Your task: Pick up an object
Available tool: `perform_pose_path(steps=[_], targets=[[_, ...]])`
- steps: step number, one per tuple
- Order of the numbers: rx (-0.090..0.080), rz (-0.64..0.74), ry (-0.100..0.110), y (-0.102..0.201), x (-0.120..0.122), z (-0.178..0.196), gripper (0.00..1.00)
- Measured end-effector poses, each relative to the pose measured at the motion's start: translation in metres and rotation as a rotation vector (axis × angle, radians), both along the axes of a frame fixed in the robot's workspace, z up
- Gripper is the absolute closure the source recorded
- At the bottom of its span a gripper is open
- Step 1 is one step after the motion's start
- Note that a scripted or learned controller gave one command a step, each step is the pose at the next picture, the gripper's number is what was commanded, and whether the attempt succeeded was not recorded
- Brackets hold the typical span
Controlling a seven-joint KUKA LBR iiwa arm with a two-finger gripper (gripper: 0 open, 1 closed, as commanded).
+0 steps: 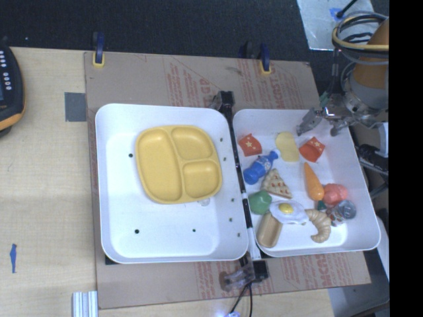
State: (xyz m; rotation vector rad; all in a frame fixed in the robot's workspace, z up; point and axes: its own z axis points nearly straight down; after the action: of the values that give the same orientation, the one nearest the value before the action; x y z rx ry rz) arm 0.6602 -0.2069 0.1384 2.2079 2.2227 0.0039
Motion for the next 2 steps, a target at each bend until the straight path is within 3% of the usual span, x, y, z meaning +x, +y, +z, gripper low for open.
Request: perform_pose_path(steps=[1, 2], targets=[[0.008, -0.004, 0.020, 0.016, -0.080, -0.049, 0.00], [0.004, -0.001, 0.012, 0.014, -0.075, -0.036, 1.00]])
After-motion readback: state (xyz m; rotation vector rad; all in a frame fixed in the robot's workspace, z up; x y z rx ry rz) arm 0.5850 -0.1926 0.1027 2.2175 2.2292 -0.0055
